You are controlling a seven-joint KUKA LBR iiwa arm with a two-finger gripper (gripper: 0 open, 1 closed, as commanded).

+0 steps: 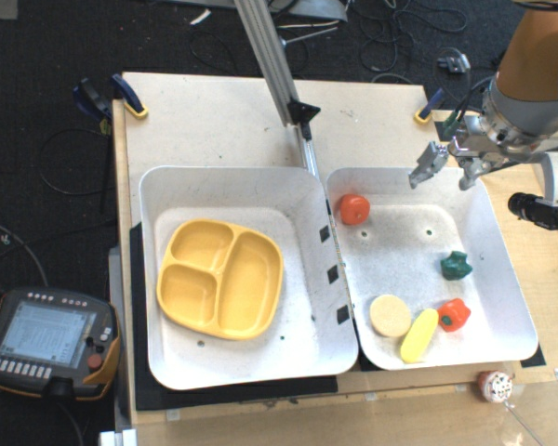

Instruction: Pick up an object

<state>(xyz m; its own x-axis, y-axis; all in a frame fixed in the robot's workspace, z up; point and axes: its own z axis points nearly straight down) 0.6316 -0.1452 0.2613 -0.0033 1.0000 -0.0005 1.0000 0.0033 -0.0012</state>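
Note:
My gripper [448, 169] hangs open above the far edge of the right bin [502, 249], with nothing between its fingers. In that bin lie an orange-red tomato [354, 209] at the far left, a dark green piece [457, 266] at the right, a pale round disc [389, 315], a yellow banana-like piece [418, 334] and a small red-orange pepper [454, 314] near the front. The gripper stands well right of the tomato and above the green piece.
The left bin [158, 193] holds a yellow divided plate [221, 278]. A slanted metal pole [272, 49] runs down to the seam between the bins. A teach pendant [46, 342] lies at the lower left. A small round object [494, 386] sits on the bench's front right.

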